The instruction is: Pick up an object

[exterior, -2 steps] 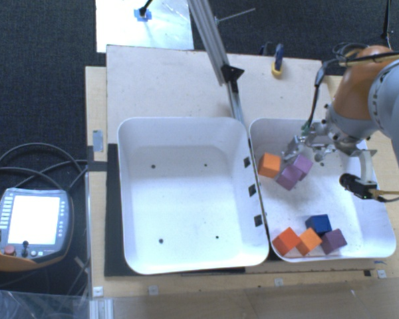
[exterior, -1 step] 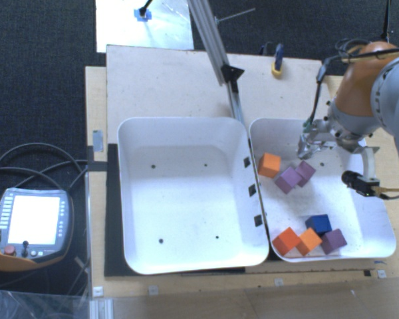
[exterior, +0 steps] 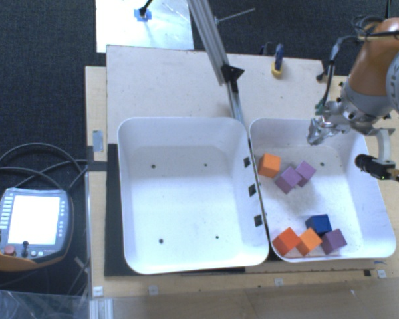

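Blocks lay in the right bin [exterior: 369, 205]: an orange block [exterior: 270, 165] beside two purple ones [exterior: 296, 175], others clustered near the front. The jaws [exterior: 317, 133] hung above the bin's far edge, carrying nothing; their spread I cannot tell. This looked like the approach, and next would call for descending squarely over one block.

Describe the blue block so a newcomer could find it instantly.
Look in the right bin, the one under the tool. Near its front edge sits a cluster of four cubes. The blue block is the only blue one, at the cluster's back, touching an orange cube and a purple cube.
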### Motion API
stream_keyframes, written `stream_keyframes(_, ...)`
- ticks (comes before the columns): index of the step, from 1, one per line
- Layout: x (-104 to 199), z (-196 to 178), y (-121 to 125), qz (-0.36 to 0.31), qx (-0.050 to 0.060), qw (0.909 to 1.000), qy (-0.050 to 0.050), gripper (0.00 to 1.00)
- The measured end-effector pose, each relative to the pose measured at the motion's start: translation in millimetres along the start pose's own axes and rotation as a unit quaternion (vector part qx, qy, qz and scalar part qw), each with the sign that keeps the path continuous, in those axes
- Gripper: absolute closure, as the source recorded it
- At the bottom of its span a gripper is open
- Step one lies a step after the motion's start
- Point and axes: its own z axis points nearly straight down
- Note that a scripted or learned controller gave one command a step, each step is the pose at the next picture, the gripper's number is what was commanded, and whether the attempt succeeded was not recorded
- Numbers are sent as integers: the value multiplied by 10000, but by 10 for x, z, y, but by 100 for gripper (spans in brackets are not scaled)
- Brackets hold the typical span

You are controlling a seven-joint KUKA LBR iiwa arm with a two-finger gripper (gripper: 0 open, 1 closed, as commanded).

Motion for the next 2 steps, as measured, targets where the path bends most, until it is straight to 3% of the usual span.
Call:
stream_keyframes(1, -6, -515, 24, -3, -2, 10000, -1, 100)
stream_keyframes(2, 515, -624, -136, -25, 32, 10000, 18, 100)
